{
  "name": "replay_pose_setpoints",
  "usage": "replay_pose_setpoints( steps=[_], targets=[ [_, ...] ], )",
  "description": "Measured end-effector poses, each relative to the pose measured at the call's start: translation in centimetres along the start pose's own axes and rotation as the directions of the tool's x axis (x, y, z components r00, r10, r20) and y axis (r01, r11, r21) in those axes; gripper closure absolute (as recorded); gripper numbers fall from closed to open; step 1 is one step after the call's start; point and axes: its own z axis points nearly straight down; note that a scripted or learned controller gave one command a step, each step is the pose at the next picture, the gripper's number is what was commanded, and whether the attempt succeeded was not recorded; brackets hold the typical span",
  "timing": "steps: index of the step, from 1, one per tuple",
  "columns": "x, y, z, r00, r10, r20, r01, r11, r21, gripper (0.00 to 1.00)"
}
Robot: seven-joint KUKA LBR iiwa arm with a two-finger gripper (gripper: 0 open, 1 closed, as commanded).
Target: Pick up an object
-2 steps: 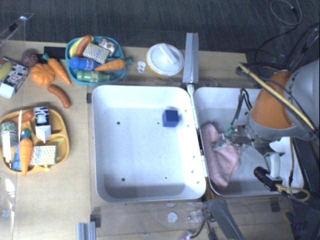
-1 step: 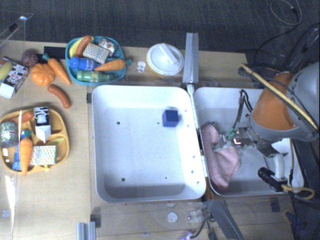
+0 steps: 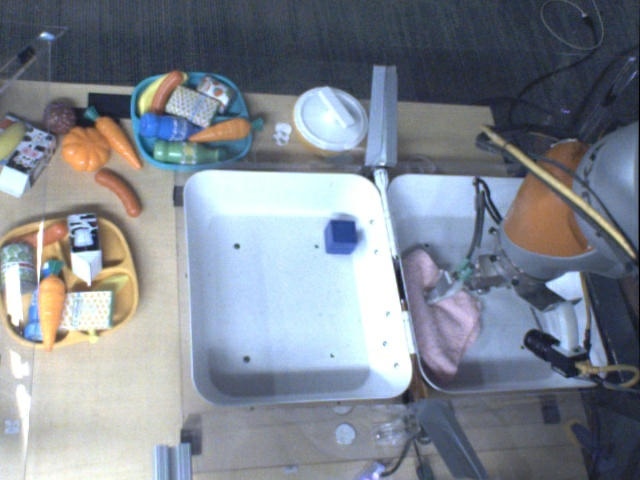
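A light wooden surface (image 3: 150,388) carries two shallow white bins side by side, the left bin (image 3: 290,373) holding a small blue cube (image 3: 342,235) near its upper right corner, set almost square to the bin walls, with no long axis to speak of. The right bin (image 3: 500,183) holds a pink cloth (image 3: 440,313), crumpled into a lengthwise heap against the bin's left wall, its long axis running from the far side of the bin toward the near side, the wider bunched end nearer the camera. The grey arm with its orange band (image 3: 545,213) reaches in from the right and slants down over the right bin. Its end effector (image 3: 455,280) sits at the upper right edge of the cloth, so the cloth lies directly to the left of and below the tip, apparently touching it; the cube lies well apart, across the divider in the other bin. Whether the end effector is wide or narrow cannot be told from this angle, nor whether any cloth is caught in it. Off to the left, a blue bowl (image 3: 240,148) and a yellow tray (image 3: 125,298) of toy food stand on the surface, with a white lidded container (image 3: 330,118) behind the bins.
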Motion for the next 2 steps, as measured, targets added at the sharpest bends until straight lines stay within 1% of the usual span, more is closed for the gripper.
replay_pose_setpoints(
  steps=[1, 2],
  targets=[
    [-0.5, 4.7, 0.2, 0.984, 0.179, 0.0, -0.179, 0.984, 0.004, 0.0],
    [-2.6, 3.4, 0.2, 0.999, 0.039, -0.001, -0.039, 0.999, 0.004, 0.0]
  ],
)
